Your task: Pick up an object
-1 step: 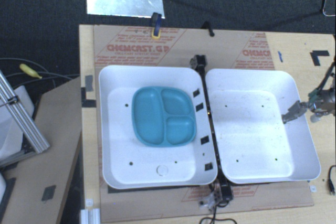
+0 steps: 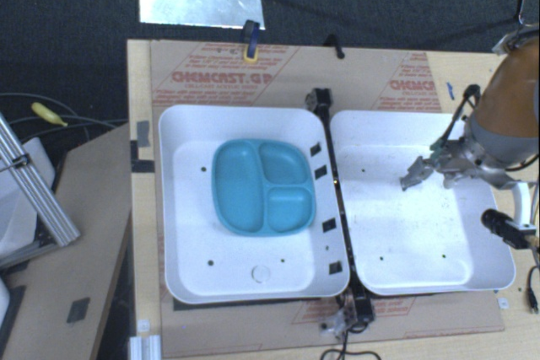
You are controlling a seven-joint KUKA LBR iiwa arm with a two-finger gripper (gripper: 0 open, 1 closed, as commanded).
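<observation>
The arm ran off the right edge; the claw was too small to read.

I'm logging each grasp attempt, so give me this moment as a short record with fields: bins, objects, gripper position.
left bin: holds a blue divided plate, lying flat near the middle
right bin: white floor with small dark specks
gripper: over the right bin, reaching in from the right, apart from the plate
held object: none seen between the fingers
arm: grey, orange band above the wrist
</observation>
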